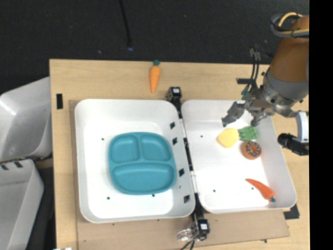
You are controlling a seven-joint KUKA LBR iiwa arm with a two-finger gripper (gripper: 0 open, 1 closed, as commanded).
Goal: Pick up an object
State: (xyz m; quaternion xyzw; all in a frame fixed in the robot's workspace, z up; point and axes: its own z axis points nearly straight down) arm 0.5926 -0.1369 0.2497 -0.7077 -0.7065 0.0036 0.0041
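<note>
Even, diffuse overhead light; scene bright. Both white bins (130, 108) near overexposure, their floors washed flat, rims barely distinct. Soft glare patch on the white casing (23, 121) left of the bins. Shadows faint and short: a thin one under the teal divided plate (141, 162). Background above the bench (104, 72) falls off to near black. Overall low resolution, mild softness; small toy items lack fine detail.

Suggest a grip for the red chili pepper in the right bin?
Take the red chili pepper across its thicker middle, coming straight down. It lies flat and diagonal, green stem end near the right bin wall, so the pincer should close across its narrow width, clear of that wall.
</note>
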